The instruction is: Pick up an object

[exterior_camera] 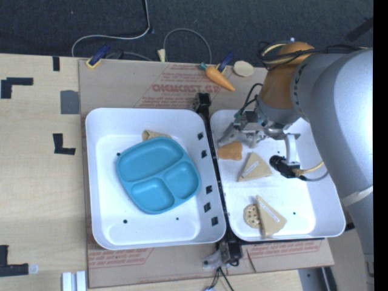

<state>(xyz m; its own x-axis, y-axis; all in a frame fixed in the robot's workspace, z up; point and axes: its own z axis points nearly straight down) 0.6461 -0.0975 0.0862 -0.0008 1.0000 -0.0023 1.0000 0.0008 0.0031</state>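
Observation:
My gripper (241,134) reaches down into the right bin (321,193) near its back left corner. It hangs just above and behind a small orange-brown toast piece (229,152). A pale tan wedge (254,168) lies just right of that piece. Near the bin's front sit a round cookie (250,216) and a second tan wedge (270,217), touching each other. I see nothing held in the gripper.
The left bin (103,132) holds a blue divided plate (158,174), with a tan piece (154,136) peeking out behind it. A toy carrot (219,78) and a beige lump (244,68) lie on the cardboard behind the bins. The grey arm (339,108) covers the right bin's back right part.

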